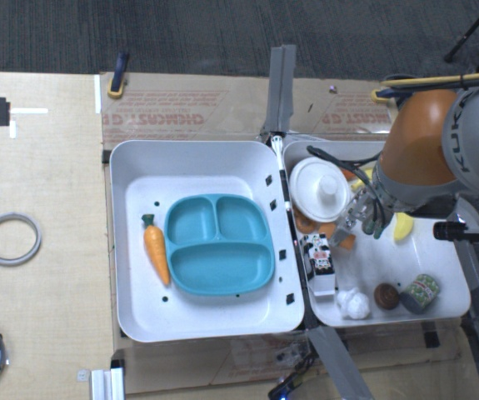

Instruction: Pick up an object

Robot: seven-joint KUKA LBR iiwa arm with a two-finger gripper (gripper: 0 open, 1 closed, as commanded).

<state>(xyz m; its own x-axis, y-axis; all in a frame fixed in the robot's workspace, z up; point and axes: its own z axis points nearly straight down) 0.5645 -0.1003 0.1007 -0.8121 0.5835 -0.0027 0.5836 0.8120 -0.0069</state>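
The hand (364, 217) hangs over the right bin's (447, 302) clutter — grip state unclear; lower straight onto one separate item — the yellow piece (402, 226).

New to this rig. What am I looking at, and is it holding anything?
One fixed camera looks down at a slant on a bench with two white bins. The grey arm with an orange band reaches in from the right; its tool is low in the right bin. I cannot tell whether it holds anything. That bin has a white lid-like dish, a yellow piece, a brown ball and a green can. The left bin has a blue tray with a toy carrot beside it.
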